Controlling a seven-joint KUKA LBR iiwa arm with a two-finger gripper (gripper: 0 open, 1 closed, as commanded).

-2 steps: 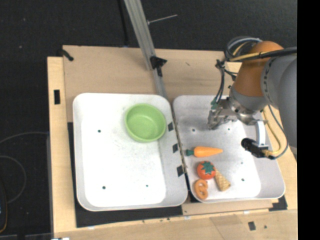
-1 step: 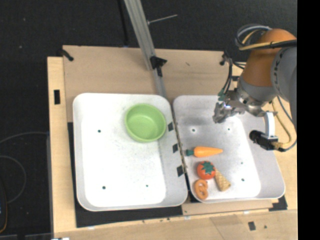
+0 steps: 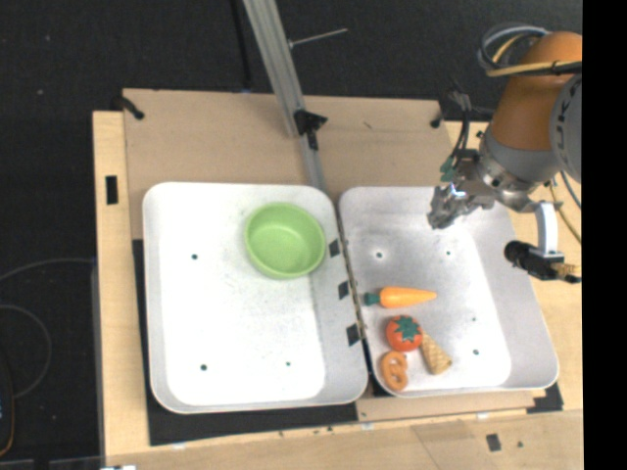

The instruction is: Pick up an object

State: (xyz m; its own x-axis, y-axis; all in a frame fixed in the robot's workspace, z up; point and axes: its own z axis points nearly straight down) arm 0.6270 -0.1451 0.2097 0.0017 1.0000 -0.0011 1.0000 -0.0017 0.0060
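Observation:
In the right bin (image 3: 490,262) lie an orange toy carrot (image 3: 404,298), a red tomato (image 3: 404,333), a tan bread-like piece (image 3: 436,354) and a small orange pretzel-like piece (image 3: 393,368), all near the bin's front left. My gripper (image 3: 446,207) hangs over the far part of the right bin, well behind the carrot, with nothing visible between its fingers. A green bowl (image 3: 285,240) sits upright in the left bin (image 3: 196,311), toward its far right.
A slanted metal pole (image 3: 279,62) rises from behind the bins near their dividing line. Black clips (image 3: 348,287) sit along the seam between the bins. A black cable connector (image 3: 534,258) hangs off the arm over the right bin's right rim.

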